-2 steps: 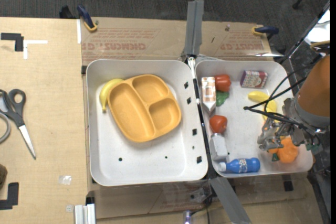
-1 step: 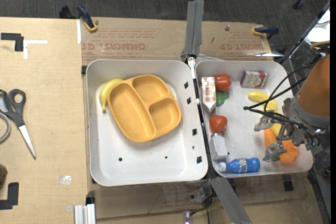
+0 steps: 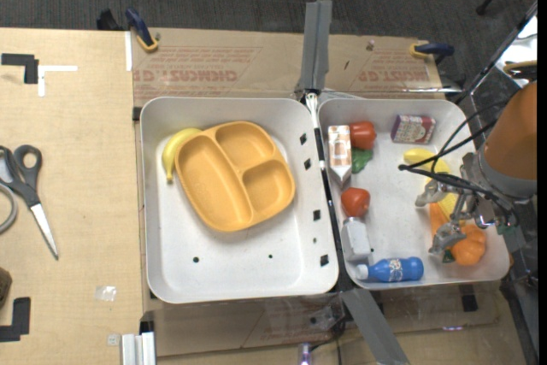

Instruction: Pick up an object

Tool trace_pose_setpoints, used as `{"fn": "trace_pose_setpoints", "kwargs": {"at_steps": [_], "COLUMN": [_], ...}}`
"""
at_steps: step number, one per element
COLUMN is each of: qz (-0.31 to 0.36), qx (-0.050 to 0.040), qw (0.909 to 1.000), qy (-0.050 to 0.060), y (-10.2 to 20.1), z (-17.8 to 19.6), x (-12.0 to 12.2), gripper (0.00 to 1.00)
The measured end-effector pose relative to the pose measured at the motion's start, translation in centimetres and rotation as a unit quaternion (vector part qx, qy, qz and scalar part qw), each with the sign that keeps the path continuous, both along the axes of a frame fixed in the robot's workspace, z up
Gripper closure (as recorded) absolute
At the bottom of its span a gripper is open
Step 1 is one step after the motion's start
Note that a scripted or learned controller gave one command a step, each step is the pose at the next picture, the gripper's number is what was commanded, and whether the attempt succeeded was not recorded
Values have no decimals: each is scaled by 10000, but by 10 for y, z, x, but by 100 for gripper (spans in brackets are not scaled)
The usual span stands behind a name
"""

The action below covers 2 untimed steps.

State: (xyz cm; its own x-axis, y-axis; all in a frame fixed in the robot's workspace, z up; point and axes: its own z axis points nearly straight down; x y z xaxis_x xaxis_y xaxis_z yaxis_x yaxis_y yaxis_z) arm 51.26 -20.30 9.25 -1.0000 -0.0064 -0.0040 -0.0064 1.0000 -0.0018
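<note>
The right bin (image 3: 389, 103) holds several small items. Among them are a red pepper (image 3: 363, 134), a narrow orange-and-white box (image 3: 339, 148), a purple box (image 3: 413, 129), a yellow piece (image 3: 419, 156), a red tomato (image 3: 355, 201), a grey block (image 3: 355, 237) and a blue bottle (image 3: 394, 270). My gripper (image 3: 433, 224) is low at the bin's right side and stands open. An orange piece (image 3: 438, 216) lies between its spread fingers; I cannot tell if they touch it. An orange pepper (image 3: 470, 250) sits just right of the lower finger.
The left bin (image 3: 231, 273) holds an orange divided plate (image 3: 235, 175) with a banana (image 3: 175, 148) at its left edge. Scissors (image 3: 30, 192) lie on the bench at far left. Black cables (image 3: 444, 151) cross above the right bin's right part.
</note>
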Motion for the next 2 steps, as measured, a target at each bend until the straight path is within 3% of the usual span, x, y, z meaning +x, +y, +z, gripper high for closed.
{"fn": "trace_pose_setpoints", "kwargs": {"at_steps": [1,2], "qz": [16,-309], "qx": [-9,9], "qw": [10000,9995], "qy": [-20,-14], "y": [1,13], "z": [10,1], "x": [2,72], "gripper": [100,100]}}
